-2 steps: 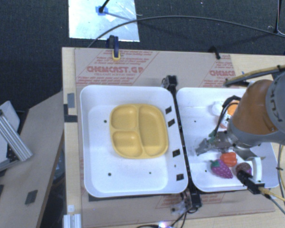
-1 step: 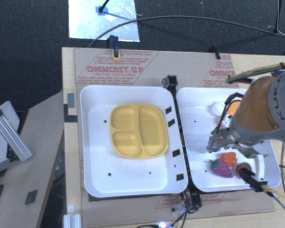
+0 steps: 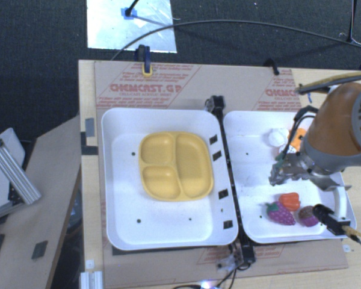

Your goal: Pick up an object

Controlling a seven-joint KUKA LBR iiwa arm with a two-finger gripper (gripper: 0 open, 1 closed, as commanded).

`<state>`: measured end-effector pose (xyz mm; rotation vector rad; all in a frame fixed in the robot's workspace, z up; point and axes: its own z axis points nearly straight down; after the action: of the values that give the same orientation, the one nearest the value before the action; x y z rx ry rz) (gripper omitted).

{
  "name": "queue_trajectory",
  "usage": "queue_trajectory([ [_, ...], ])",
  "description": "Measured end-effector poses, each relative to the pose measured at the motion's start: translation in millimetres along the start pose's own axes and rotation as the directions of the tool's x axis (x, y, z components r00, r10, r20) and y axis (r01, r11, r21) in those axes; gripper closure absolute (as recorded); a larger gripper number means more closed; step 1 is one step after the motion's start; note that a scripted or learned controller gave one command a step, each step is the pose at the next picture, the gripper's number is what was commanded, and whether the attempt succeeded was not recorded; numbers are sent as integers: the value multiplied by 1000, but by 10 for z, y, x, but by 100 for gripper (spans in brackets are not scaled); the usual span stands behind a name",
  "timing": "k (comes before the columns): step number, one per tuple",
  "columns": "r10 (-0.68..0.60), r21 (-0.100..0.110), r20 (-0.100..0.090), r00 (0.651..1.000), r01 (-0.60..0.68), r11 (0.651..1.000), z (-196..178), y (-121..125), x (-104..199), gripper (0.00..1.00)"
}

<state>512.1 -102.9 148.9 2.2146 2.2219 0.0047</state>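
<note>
Toy food waits in the right bin while the gripper hovers above it.

Purple grapes point(image 3: 281, 214), an orange piece point(image 3: 290, 200) and a dark plum-like piece point(image 3: 307, 216) lie clustered at the near side of the right bin point(image 3: 253, 161); a white ball point(image 3: 276, 137) sits at its far side. The gripper point(image 3: 284, 172) hangs just far of the cluster, nothing visible between its tips; whether they are spread or closed cannot be told. A clean pick probably calls for centring over a single piece, perhaps the orange one, and descending straight so neighbours are not nudged. The left bin point(image 3: 120, 179) holds a yellow divided tray point(image 3: 174, 165).
</note>
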Motion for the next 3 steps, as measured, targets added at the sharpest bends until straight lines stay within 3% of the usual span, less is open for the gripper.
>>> queue_trajectory([
  [2, -2, -3, 0, 1000, 2, 1000, -1067, 129, 71, 100],
  [3, -8, 3, -3, 1000, 8, 1000, -1074, 106, 678, 100],
])
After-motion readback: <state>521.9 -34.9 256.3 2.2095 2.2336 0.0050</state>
